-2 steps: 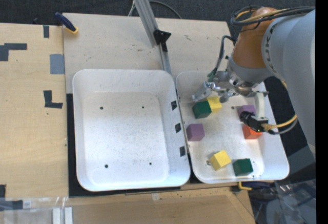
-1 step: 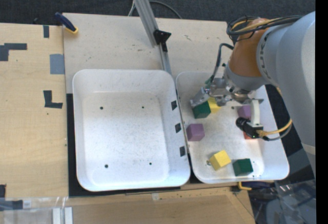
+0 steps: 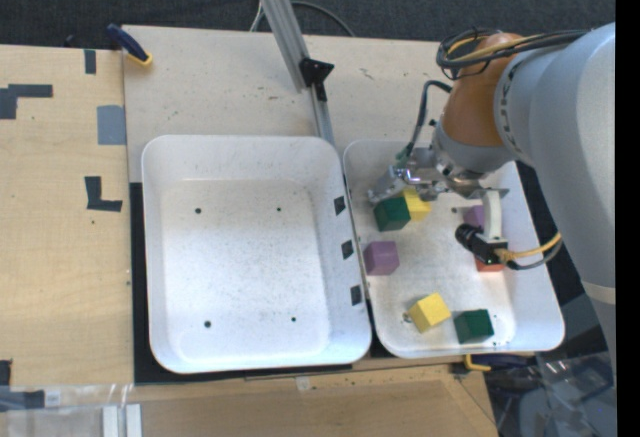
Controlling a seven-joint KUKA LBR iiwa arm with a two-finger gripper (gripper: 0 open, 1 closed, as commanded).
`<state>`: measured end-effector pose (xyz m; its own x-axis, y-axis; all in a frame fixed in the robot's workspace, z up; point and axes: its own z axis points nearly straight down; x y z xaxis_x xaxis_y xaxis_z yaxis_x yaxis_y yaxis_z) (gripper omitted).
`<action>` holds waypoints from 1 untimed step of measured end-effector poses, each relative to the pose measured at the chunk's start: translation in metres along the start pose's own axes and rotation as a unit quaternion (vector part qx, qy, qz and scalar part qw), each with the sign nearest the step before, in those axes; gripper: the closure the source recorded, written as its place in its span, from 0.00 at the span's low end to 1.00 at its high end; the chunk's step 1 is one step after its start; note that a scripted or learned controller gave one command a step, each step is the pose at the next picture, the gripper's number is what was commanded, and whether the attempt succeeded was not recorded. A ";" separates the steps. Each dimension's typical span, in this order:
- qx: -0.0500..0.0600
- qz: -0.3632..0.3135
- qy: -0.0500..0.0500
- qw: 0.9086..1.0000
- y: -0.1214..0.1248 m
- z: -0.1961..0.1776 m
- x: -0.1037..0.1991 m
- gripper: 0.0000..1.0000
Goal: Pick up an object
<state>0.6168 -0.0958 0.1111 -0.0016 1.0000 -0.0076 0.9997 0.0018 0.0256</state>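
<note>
The gripper sits low in the right bin, directly over a touching pair: green cube on the left, yellow cube on the right. Finger state cannot be determined. The purple cube lies nearer, apart.

Contents of the right bin, listed from its far end to its near end:

- Green block: dark green cube near the bin's far left wall, resting on the floor.
- Yellow block, far: touching the green block's right side, partly hidden from above.
- Purple block: pale purple cube, alone, just nearer than the green block.
- Pink block: small, partly covered, toward the right.
- Red-orange piece: only a sliver visible.
- Yellow block, near: tilted cube.
- Green block, near: just right of it.
</note>
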 end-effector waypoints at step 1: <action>-0.003 -0.002 0.001 1.000 0.030 0.005 -0.012 0.00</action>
<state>0.6464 -0.1076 0.1068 -0.0056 1.0000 -0.0049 0.9995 0.0057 0.0307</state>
